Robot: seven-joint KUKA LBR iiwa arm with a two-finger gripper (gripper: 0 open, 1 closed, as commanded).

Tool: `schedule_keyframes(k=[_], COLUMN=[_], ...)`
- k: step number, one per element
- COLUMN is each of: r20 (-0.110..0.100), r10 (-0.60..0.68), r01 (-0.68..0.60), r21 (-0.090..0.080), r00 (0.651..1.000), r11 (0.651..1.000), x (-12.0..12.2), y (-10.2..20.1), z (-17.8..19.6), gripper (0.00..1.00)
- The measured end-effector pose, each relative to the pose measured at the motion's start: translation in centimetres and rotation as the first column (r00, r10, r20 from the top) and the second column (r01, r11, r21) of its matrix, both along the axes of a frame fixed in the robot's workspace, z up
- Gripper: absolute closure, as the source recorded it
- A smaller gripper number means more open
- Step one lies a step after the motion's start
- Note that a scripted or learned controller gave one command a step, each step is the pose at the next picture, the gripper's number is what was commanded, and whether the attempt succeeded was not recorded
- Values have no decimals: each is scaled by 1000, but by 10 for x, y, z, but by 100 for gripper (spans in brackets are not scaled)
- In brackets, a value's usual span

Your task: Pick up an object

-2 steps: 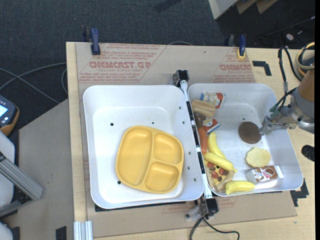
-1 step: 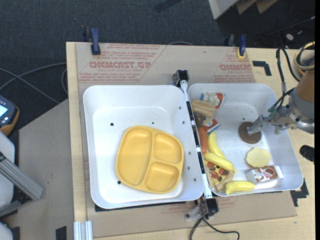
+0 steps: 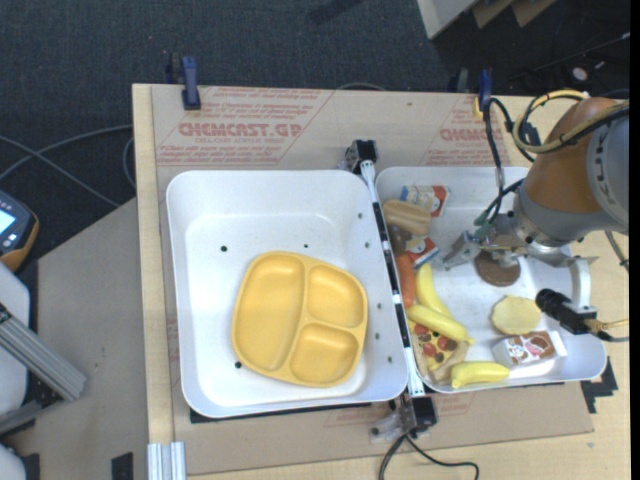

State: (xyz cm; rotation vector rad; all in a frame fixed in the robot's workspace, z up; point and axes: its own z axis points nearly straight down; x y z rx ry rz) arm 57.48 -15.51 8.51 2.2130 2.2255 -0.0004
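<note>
In the right bin (image 3: 590,368), crowded along the left wall: bananas (image 3: 432,308), pizza slice (image 3: 438,346), packets. Hovering low over the brown disc (image 3: 497,268), gripper (image 3: 478,246) — likely poised to grasp; open or closed, impossible to tell. Left bin (image 3: 200,218) carrying a yellow tray (image 3: 298,318).

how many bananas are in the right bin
3. One banana stands along the right bin's left side, a second angles off below it, and a third lies by the near wall. The arm may hide more.
</note>
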Motion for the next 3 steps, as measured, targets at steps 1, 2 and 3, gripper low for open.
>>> schedule_keyframes(k=[1, 2, 3], r20=[5, 4, 5], r10=[-5, -2, 0], r01=[5, 2, 0], r21=[7, 5, 1], r00=[1000, 1000, 1000], r11=[1000, 1000, 1000], x=[10, 9, 43], y=[-66, -63, -14], z=[3, 11, 53], gripper=[0, 100, 100])
